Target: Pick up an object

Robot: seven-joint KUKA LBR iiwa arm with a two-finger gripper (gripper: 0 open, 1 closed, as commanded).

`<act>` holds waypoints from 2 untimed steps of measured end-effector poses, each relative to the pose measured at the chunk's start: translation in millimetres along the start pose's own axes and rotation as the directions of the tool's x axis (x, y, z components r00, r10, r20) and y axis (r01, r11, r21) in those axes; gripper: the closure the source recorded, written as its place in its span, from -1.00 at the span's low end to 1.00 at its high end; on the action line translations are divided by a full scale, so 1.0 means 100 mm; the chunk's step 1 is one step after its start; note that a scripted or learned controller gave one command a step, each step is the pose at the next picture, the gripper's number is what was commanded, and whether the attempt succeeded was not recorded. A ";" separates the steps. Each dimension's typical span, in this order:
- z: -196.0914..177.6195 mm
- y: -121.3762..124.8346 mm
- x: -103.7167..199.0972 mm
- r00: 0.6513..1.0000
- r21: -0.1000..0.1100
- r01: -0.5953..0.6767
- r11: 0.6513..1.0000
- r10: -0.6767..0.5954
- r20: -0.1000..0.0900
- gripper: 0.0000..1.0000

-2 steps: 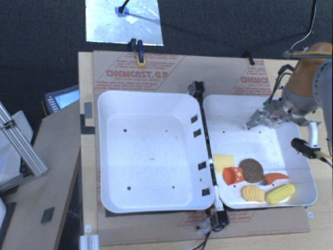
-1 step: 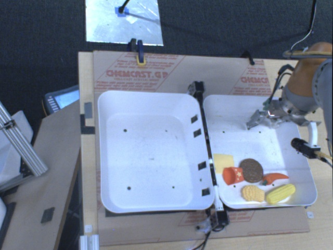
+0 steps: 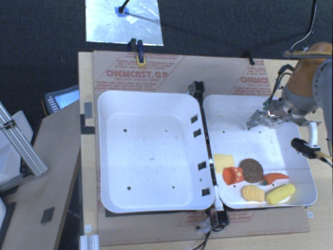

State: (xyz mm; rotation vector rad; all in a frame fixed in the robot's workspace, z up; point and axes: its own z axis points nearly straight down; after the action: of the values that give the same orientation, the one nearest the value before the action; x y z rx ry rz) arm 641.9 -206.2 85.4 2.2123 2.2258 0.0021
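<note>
Camera view, arm: the grey arm with the orange band is reaching in from 3 o'clock, and the hand is hanging over the far half of the right bin.
Hand state: I cannot tell whether it is released or clenched; nothing is showing between its tips.
Targets: the pickable things are bunching at the right bin's 6 o'clock edge, well apart from the hand.
Cluster: a yellow block is sitting at the cluster's 10 o'clock, a red piece is touching a brown round disc, an orange-red sliver is lying at 3 o'clock, and a yellow biscuit and corn cob are lining the rim.
Why there: likely the sloping bin wall is gathering them.
Left bin: lying on the surface at 9 o'clock of the right one.
Stage: judging by the gap, the hand is needing to travel toward 6 o'clock.
</note>
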 end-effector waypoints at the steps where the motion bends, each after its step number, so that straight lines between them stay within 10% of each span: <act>1: 0.00 0.00 0.00 1.000 0.000 0.000 1.000 0.000 0.000 -1.00; 2: 0.00 0.00 0.00 1.000 0.000 0.000 1.000 0.000 0.000 -1.00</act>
State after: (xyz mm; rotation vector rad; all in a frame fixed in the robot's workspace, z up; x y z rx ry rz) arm 641.9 -206.2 85.4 2.2123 2.2258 0.0021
